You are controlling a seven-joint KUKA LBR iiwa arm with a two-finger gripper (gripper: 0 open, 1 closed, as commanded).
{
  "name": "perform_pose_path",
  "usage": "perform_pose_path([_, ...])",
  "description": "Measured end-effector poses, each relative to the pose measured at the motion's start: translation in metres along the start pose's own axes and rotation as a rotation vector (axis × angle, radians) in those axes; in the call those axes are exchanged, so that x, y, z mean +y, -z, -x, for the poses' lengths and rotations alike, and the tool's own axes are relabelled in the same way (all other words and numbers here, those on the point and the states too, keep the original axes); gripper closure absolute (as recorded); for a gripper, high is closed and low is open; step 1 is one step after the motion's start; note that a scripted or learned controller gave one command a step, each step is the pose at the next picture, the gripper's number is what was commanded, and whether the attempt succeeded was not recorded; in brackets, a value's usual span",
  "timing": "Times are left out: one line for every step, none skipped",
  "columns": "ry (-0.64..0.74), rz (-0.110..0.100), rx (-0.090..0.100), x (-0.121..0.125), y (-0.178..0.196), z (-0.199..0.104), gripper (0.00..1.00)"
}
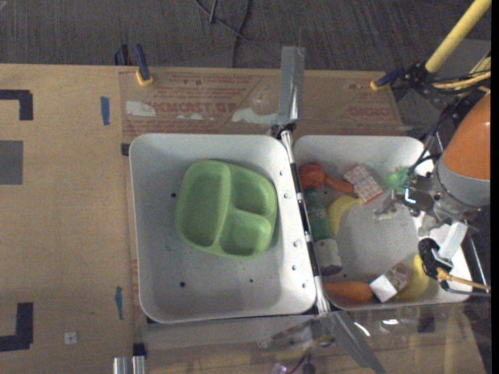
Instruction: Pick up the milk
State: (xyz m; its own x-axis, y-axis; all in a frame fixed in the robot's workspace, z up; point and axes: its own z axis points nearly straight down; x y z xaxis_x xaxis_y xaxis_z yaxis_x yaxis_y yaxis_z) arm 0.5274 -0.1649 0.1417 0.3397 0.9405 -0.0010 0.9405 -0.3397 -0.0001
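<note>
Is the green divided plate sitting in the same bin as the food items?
No. The green divided plate lies alone in the left bin, while the carrot and other food items are in the right bin.

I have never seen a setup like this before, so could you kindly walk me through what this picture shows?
This is one fixed camera looking down at a slant on a bench holding two shallow white bins. The left bin holds a green divided plate. The right bin holds small toy groceries: a carrot near its front edge, something yellow, and a small patterned carton that may be the milk, though I cannot be sure. The grey machine with the orange band is a robot arm reaching in from the right. Its gripper sits over the right bin, and I see nothing between its fingers.
</note>
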Motion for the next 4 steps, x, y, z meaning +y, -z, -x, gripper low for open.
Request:
perform_pose_path([0.043, -0.004, 0.001, -0.062, 0.063, -0.029, 0.0])
perform_pose_path([0.053, -0.005, 0.001, -0.074, 0.042, -0.093, 0.0])
perform_pose_path([0.072, -0.004, 0.001, -0.065, 0.014, -0.037, 0.0])
perform_pose_path([0.239, 0.002, 0.0, -0.027, 0.079, -0.018, 0.0])
